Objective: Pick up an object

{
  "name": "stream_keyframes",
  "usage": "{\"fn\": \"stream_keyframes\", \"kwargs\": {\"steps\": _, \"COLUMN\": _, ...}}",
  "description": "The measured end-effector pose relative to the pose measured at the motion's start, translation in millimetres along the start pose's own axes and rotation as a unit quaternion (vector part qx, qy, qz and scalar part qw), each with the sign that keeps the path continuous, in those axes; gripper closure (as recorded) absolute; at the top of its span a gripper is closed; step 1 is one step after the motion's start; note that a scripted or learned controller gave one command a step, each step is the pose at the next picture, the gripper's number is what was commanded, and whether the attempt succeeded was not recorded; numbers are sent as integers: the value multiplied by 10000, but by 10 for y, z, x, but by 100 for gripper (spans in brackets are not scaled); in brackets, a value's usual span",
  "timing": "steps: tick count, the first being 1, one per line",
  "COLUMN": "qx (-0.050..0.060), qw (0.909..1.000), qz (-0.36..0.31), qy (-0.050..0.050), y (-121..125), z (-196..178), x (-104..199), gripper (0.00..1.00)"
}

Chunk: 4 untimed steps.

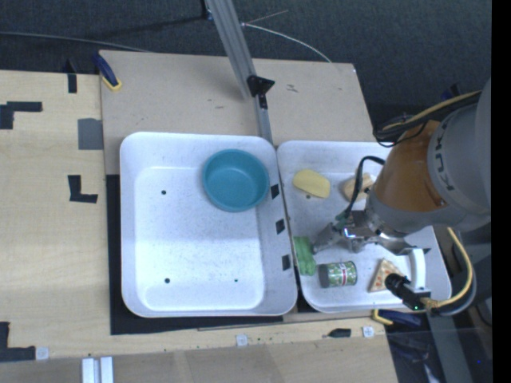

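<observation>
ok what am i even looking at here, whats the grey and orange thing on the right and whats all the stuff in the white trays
It is one picture, taken by a fixed camera above a workbench, looking down at a slant. The grey and orange thing is a robot arm reaching in from the right. Its gripper hangs low over the right bin; I can't tell whether it holds anything.

Two shallow white bins sit side by side. The left bin holds a blue bowl. The right bin holds a yellow lump, a green strip by the dividing wall, a small can lying on its side, and a pizza-slice-shaped piece. A tan item peeks out beside the arm.
</observation>
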<state>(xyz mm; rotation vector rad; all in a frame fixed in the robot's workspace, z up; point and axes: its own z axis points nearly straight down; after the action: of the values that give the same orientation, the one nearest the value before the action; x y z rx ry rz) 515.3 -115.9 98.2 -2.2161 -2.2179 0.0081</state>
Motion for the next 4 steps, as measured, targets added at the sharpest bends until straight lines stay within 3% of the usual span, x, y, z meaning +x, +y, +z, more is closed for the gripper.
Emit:
{"fn": "stream_keyframes", "kwargs": {"steps": 1, "qx": -39, "qw": 10000, "qz": 0, "qy": -9, "y": 4, "z": 80, "x": -1, "gripper": 0}}
{"fn": "stream_keyframes", "kwargs": {"steps": 2, "qx": -59, "qw": 10000, "qz": 3, "qy": -28, "y": 11, "z": -26, "x": -13, "gripper": 100}}
{"fn": "stream_keyframes", "kwargs": {"steps": 4, "qx": -53, "qw": 10000, "qz": -3, "qy": -7, "y": -42, "z": -1065, "x": -43, "gripper": 100}}
